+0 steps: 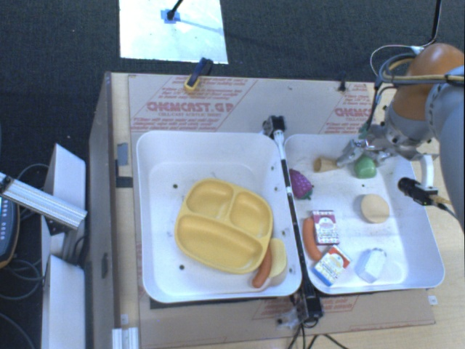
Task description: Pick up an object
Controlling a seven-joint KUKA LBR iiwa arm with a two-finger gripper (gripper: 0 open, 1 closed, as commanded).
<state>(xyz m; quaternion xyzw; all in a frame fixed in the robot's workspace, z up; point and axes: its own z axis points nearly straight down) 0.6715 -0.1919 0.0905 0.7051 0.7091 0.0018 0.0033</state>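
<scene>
My gripper point(363, 153) hangs low over the back of the right bin point(429, 257), on the grey arm with the orange band point(429, 64) coming in from the right. A green rounded object point(365, 169) lies directly below and in front of it, touching or nearly touching; I cannot tell whether it is gripped. A tan wedge point(324, 164) sits just left of the gripper. Purple grapes point(301, 185) lie by the bin's left wall, and a round tan bun point(375, 208) sits in the middle.
Also in the right bin are a red-and-white box point(325, 227), an orange sausage point(311, 240), a small colourful packet point(331, 265) and a pale clear object point(372, 265). The left bin point(156, 195) holds a yellow divided tray point(221, 224) and an orange sausage point(263, 269).
</scene>
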